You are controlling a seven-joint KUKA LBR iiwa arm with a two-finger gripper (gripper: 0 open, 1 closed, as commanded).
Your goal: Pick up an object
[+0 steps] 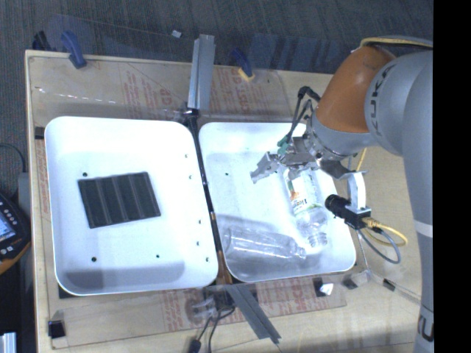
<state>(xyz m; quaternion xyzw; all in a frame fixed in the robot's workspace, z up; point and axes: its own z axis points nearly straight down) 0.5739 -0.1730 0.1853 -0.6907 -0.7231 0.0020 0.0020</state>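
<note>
clear bottle [305,203] in right bin [221,197] — top hidden under gripper [283,160], finger state unclear, second bottle [261,243] faint

2 bins [118,134]: smooth glossy white plastic. Below the gripper [276,164], 2 clear plastic bottles [305,204], shiny w/ glare; far left of it, a matt dark ribbed pad [119,198]. Bench [110,83] looks like pale wood.

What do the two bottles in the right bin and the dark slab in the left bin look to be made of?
Upright-lying bottle: clear glossy plastic; see-through, label band. Second bottle: thin clear plastic, the bin's white showing through. Dark slab: matte, ribbed, possibly rubber or foam; hard to tell.
</note>
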